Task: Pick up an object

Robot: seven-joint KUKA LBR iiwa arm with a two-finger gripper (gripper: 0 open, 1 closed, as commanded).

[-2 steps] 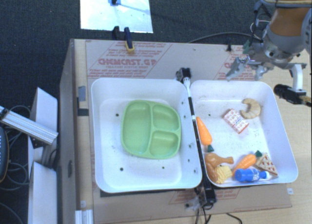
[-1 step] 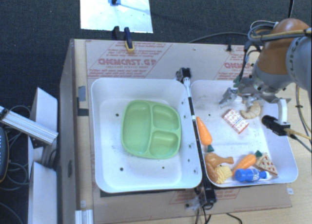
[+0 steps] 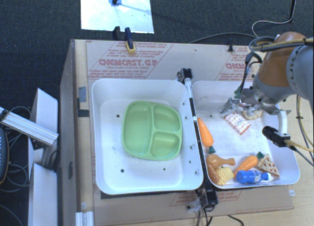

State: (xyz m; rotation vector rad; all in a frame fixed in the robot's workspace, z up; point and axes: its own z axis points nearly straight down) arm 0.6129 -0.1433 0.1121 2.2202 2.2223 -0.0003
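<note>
1. The gripper [image 3: 234,103] is hanging over the far part of the right bin [image 3: 293,177], at about one o'clock from the centre of the view; how far it is open cannot be told, and nothing is showing in its grasp.
2. The arm [image 3: 282,68], grey with an orange band, is reaching in from three o'clock.
3. The right bin, a shallow white plastic tray with rounded corners, is holding all the loose objects.
4. A small flat packet [image 3: 237,123] with a red-and-white pattern is lying just at five o'clock from the gripper, close beside it.
5. A smooth orange carrot [image 3: 205,132] with a green tip is lying along the bin's left wall, at about eight o'clock from the packet.
6. Along the near edge, at six o'clock in the bin, a toy chicken drumstick [image 3: 219,160], a yellow knobbly corn piece [image 3: 224,174], a second small carrot [image 3: 246,163], a blue bottle [image 3: 249,176] lying on its side and a triangular pizza slice [image 3: 268,166] are clustering close together.
7. The left bin [image 3: 110,171], the same white shape, is holding a pale green divided plate [image 3: 151,129] with rounded compartments, lying flat near its centre.
8. Both bins are sitting side by side on a brown printed cardboard sheet [image 3: 147,58].
</note>
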